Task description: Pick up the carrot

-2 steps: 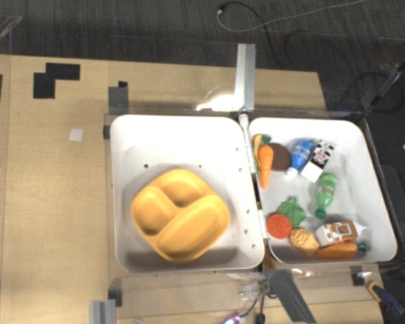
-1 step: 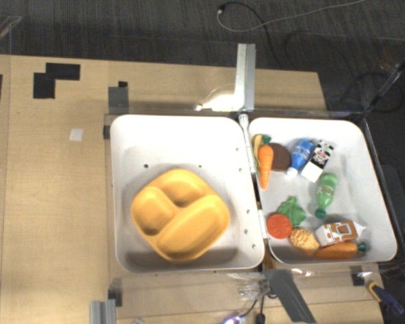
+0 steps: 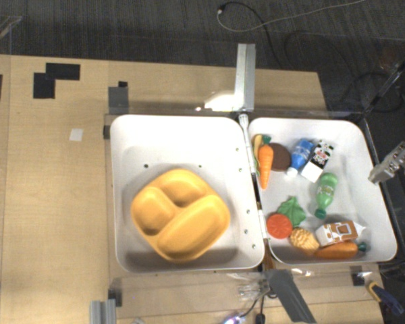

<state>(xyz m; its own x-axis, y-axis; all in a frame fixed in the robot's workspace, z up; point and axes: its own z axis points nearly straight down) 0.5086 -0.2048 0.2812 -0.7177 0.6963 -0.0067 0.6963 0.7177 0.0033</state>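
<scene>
The left bin [image 3: 121, 181] on the worktop [image 3: 47, 201] carries a yellow sectioned plate [image 3: 180, 213]; the carrot [image 3: 265, 162] lies in the right bin [image 3: 364, 147], against its left wall, tip toward the camera; the gripper [image 3: 391, 164] sits at the right edge; state of the jaws cannot be told.

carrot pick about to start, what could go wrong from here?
1. The carrot lies tight against the right bin's left wall, so a finger on that side may hit the wall.
2. The brown round item touches the carrot's other side, and a yellow piece sits at its top, so either could get nudged or grabbed instead.
3. A second orange, carrot-like item lies at the bin's front edge and might be mistaken for the target.
</scene>
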